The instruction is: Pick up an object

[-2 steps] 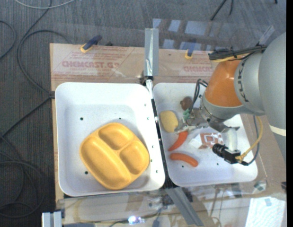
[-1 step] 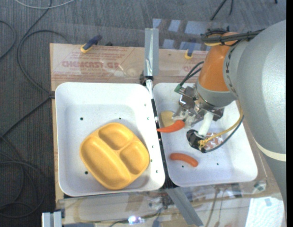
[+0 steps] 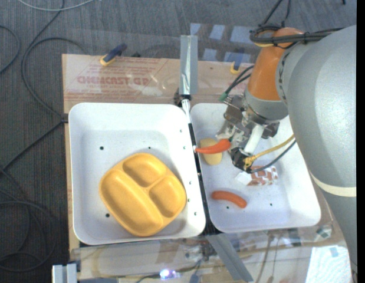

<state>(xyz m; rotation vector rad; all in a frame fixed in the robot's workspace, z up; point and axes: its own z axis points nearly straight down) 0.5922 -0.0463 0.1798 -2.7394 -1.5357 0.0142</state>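
My gripper (image 3: 236,141) hangs low over the back half of the right bin (image 3: 300,208), under the orange wrist band. Just to its left an orange carrot-shaped piece (image 3: 210,148) lies across a pale yellow rounded object (image 3: 213,156), its right end reaching up to the gripper. I cannot make out whether that piece is gripped. A reddish sausage (image 3: 230,198) lies near the bin's front. A small red-and-white patterned item (image 3: 265,176) sits to the right of the gripper.
The left bin (image 3: 88,122) holds a yellow divided plate (image 3: 143,193) in its front half. A raised rim between the two bins runs close to the carrot-shaped piece. Cables trail from the wrist over the right bin.
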